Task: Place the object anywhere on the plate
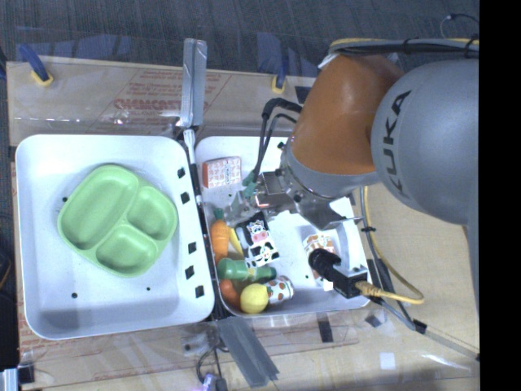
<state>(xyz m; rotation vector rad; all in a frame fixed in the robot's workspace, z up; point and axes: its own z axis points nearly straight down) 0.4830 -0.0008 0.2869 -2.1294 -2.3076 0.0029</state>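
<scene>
One green plate (pixel 119 217) sits clear of bin walls (hand (pixel 254 195) state unclear).

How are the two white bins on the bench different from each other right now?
The left white bin carries a single thing, a green three-compartment plate; the right white bin carries a jumble of small toy foods, among them a yellow lemon and an orange carrot. The grey and orange arm hangs over the right bin, not the left. Both are shallow, white and side by side.
</scene>
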